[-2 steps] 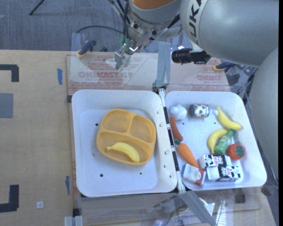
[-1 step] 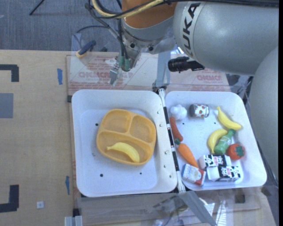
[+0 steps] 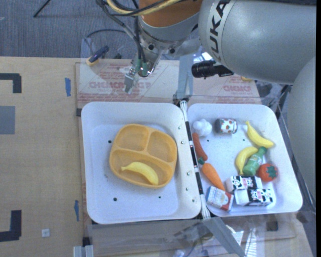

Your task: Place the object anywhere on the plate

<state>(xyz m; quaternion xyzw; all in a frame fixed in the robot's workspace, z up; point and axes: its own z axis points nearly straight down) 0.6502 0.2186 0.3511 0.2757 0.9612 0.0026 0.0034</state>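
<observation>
A yellow divided plate (image 3: pixel 150 143) lies in the left white bin (image 3: pixel 95 201). A yellow banana (image 3: pixel 142 171) rests in the plate's front compartment, lying flat and free of the arm. My gripper (image 3: pixel 134 75) hangs high above the bench, behind the back edge of the left bin, well away from the plate and the banana. Nothing can be seen held by it. The grey arm and its orange band (image 3: pixel 160 12) cover the top of the view.
The right bin (image 3: pixel 291 201) holds two more bananas (image 3: pixel 258 134), a carrot (image 3: pixel 211 174), a red tomato (image 3: pixel 267 172), small milk cartons (image 3: pixel 253 190), a can (image 3: pixel 226 125), a green bottle and a white round toy. A ridge between the bins runs down the middle.
</observation>
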